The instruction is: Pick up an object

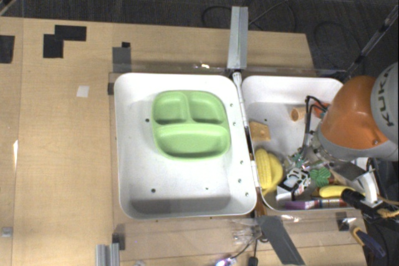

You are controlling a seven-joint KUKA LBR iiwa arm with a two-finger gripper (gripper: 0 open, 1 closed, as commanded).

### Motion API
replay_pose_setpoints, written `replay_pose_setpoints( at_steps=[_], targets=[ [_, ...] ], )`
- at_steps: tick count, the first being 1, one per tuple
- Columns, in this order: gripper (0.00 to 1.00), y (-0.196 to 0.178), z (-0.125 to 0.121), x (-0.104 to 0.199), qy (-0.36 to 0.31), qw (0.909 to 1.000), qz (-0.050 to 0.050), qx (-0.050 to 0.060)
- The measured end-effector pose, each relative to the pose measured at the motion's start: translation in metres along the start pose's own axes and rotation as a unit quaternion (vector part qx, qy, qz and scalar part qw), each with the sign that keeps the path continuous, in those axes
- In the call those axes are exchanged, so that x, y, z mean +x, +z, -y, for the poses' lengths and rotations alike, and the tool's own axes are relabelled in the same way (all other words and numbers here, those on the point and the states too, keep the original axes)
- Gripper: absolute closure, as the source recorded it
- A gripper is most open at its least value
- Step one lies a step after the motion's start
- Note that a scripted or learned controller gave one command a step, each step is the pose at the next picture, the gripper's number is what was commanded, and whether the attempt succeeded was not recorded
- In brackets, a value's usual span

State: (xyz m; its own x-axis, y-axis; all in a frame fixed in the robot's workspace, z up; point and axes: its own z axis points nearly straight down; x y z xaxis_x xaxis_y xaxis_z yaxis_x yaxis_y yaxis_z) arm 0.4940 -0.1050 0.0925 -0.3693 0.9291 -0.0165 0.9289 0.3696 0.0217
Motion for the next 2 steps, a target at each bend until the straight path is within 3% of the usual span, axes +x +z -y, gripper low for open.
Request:
replay_pose_setpoints(
  at_steps=[1, 2],
  targets=[
    [1.00, -0.043, 0.003, -0.025, -0.037, 0.9993, -0.007, 0.007],
    [1.00, -0.102, 0.006, -0.008, 0.180, 0.9836, -0.005, 0.010]
  ],
)
